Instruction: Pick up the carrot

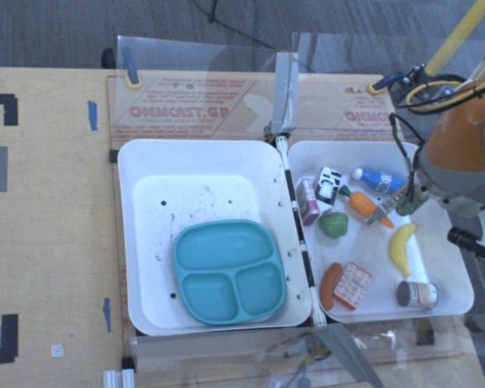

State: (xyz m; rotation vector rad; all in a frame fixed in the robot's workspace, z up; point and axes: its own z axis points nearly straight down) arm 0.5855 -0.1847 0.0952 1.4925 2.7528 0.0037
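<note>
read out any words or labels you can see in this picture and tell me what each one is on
"CHEMCAST GP", red, repeated: the clear sheet behind the bins.
Can: label too small to read.
Red packet: print too blurred to read.
Blue bottle and white tube: no text legible.

The tray (226, 269) lies in the left bin (137, 217). In the right bin (457, 297), the carrot (362, 204) lies between the bottle (378, 179) behind and the banana (401, 247) in front, with the gripper (385, 211) at its right end
</note>
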